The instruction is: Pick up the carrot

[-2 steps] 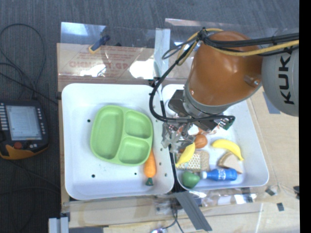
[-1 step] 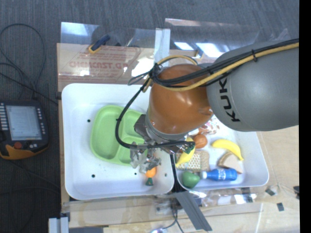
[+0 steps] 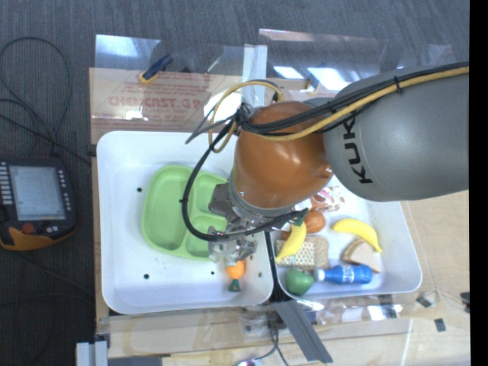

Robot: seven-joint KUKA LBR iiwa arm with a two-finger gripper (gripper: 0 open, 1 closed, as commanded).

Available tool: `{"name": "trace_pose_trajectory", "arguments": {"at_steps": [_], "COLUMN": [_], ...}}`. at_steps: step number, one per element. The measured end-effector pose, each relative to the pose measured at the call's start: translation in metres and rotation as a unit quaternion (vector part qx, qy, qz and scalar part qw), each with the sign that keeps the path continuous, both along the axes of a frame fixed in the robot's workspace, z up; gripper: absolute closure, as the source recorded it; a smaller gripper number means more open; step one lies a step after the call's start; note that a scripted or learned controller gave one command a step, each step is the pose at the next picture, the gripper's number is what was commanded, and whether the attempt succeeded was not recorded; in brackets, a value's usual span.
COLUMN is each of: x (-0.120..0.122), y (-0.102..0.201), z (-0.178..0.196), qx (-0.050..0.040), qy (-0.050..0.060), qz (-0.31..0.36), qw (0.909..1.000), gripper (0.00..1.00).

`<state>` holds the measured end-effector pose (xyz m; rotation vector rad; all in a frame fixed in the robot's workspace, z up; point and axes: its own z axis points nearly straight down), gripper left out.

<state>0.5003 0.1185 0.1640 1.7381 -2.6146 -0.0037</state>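
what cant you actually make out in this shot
- Carrot: top covered by the gripper; whether it is gripped is unclear.
- Green tray: right part hidden under the arm's orange band.
- Right bin: upper part hidden by the arm.
- Blue bottle: label too small to read.

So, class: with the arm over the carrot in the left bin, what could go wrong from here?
The carrot lies close to the left bin's right wall, so a finger could strike the wall. The green plate sits just beside the gripper and could be nudged. The small carrot might slip out.
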Motion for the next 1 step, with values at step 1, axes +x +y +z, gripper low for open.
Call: {"name": "trace_pose_trajectory", "arguments": {"at_steps": [1], "x": [-0.0156], "y": [-0.0383], "z": [0.0843], "qx": [0.0014], "qy": [-0.003], "qz": [0.153], "qw": [0.9883], "gripper": [1.00]}}
